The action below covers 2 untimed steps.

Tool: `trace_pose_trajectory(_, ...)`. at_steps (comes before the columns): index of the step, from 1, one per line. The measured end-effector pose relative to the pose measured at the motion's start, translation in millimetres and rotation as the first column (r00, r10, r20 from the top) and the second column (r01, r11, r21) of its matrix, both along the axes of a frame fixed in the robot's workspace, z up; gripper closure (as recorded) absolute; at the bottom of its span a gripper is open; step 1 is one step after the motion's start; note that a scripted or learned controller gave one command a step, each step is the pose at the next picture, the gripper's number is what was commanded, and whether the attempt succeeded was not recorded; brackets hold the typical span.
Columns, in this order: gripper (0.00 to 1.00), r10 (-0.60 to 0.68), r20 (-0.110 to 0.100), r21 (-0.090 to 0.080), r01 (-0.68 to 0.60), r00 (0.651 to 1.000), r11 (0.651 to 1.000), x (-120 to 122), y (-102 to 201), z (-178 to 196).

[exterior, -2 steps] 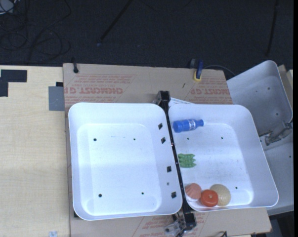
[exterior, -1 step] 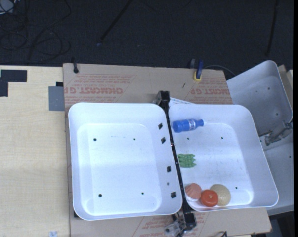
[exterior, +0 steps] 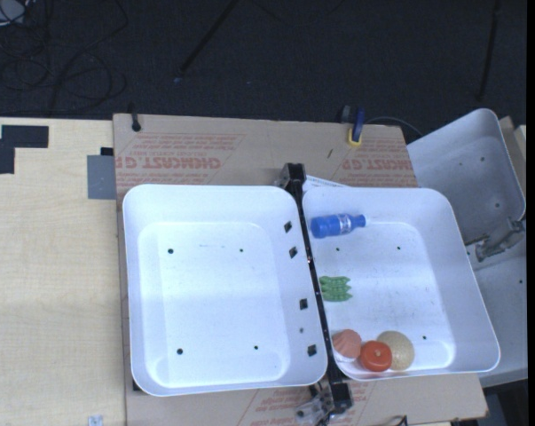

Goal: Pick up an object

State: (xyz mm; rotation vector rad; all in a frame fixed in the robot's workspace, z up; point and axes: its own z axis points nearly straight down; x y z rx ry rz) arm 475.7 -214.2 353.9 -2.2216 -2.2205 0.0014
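Observation:
The right bin (exterior: 444,229) holds a blue bottle (exterior: 336,225) lying on its side near the back left corner. A small green item (exterior: 334,288) lies by the bin's left wall. At the front left corner sit a pink round piece (exterior: 346,343), a red round piece (exterior: 375,356) and a tan round piece (exterior: 397,349), close together and touching.
The left bin (exterior: 147,238) stands beside the right one, joined by a black divider strip (exterior: 304,273). Both rest on a cardboard sheet (exterior: 214,153) on a wooden bench. A grey metal panel (exterior: 475,171) stands at the right. A blue and yellow clamp (exterior: 357,125) sits at the back.

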Motion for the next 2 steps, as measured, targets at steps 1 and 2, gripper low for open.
trace_pose_trajectory(1, 1.00, 0.002, -0.001, 0.000, -0.002, 1.000, 1.000, 0, 0, 10)
trace_pose_trajectory(2, 1.00, 0.001, -0.009, 0.004, -0.001, 1.000, 1.000, -1, 7, -84)
